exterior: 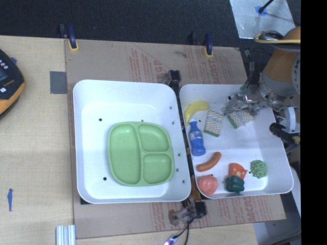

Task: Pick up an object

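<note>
**Risk: glancing contact at the far packets**

Near items in the right bin (pixel 276 188) lie well apart. Farther back, the pincer (pixel 244 102) is lowered beside a patterned packet (pixel 240 118); its state cannot be told. A slip could be caused by the packet's flatness.

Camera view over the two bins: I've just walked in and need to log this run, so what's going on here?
The arm's gripper is down in the right bin, at a small patterned packet near the far edge. Nothing is visibly lifted. The banana, blue bottle, sausage and other toy foods lie in that bin. The left bin holds a green divided plate.
</note>
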You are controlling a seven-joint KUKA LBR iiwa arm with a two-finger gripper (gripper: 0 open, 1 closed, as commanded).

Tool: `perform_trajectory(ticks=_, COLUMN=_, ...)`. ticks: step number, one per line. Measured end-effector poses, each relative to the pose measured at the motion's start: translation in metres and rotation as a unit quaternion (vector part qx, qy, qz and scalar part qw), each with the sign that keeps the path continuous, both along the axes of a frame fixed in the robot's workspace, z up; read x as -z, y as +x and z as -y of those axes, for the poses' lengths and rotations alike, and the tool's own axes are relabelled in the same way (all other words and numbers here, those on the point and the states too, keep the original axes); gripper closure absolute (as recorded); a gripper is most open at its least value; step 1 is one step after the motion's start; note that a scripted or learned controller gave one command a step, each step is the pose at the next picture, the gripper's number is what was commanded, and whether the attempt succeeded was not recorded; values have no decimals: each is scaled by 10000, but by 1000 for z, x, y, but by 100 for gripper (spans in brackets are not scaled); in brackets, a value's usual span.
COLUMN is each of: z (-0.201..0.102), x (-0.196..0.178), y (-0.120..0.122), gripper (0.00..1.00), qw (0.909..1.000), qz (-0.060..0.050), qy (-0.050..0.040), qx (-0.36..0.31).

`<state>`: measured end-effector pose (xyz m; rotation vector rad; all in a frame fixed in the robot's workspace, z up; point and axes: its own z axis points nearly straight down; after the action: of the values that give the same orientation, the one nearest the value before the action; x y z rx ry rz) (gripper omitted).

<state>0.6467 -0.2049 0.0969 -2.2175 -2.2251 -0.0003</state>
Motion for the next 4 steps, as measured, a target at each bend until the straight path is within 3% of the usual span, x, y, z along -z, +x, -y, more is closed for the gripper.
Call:
perform_trajectory(ticks=1, z=-45, x=-33, y=-71, gripper=0, qw=10000, qz=-16, qy=-3, qx=-6)
perform_trajectory(ticks=2, z=-56, x=1, y=6, gripper=0, qw=9999, qz=-152, qy=30, qx=35)
perform_trajectory(ticks=3, z=-7, x=-56, y=10, gripper=0, qw=10000, qz=-5, qy=-6, qx=2)
perform_trajectory(ticks=4, z=7, x=6, y=-54, gripper=0, qw=10000, qz=-24, qy=-4, qx=-5)
